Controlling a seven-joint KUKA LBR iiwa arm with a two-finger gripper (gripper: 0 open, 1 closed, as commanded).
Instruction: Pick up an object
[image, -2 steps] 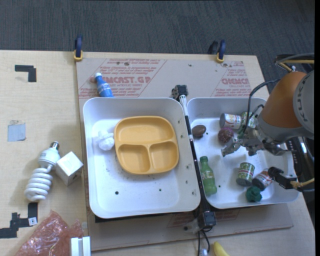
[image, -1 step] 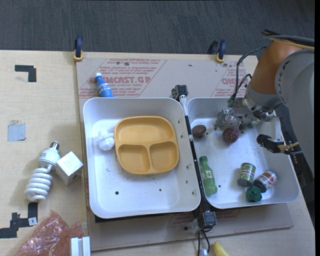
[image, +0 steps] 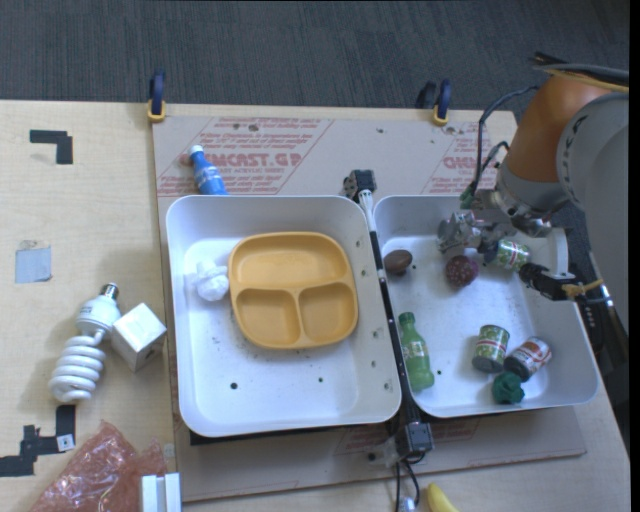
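Observation:
My gripper (image: 457, 234) is low over the back of the right bin (image: 560, 385), just above a dark red bunch of grapes (image: 461, 271). A small green-labelled can (image: 512, 254) lies tipped right beside the wrist. A brown round object (image: 398, 262) sits to the gripper's left. Toward the front of this bin are a green bottle (image: 415, 351), a green can (image: 490, 347), a red and white can (image: 530, 356) and a dark green lump (image: 508, 389).
The left bin (image: 290, 405) holds a yellow divided plate (image: 294, 288) and a white crumpled object (image: 212, 286). Outside the bins lie a blue bottle (image: 208, 172), a spiral light bulb (image: 84, 352), a white cube (image: 139, 335) and a red mesh bag (image: 102, 470).

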